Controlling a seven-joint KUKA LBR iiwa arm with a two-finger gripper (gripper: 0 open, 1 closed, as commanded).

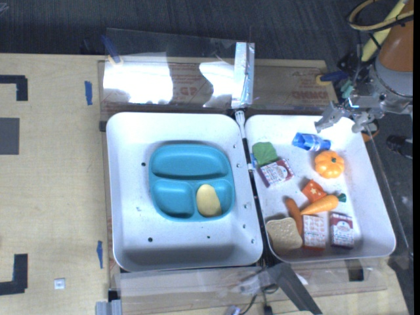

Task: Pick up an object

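At the upper right of the frame we see the gripper [346, 117] hovering over the right bin [380, 195], fingers spread and holding nothing. Just below it lie a blue bottle [308, 141] and an orange pumpkin [329, 164].

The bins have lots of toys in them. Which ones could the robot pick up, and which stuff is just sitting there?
Could be picked up, right bin:
blue bottle, orange pumpkin, green block, carrot, bread slice, small red-and-white packets.

Just sitting there:
blue divided tray in the left bin, with a yellow egg-shaped toy in it; clear panel behind.

The gripper hangs above the right bin's far edge.
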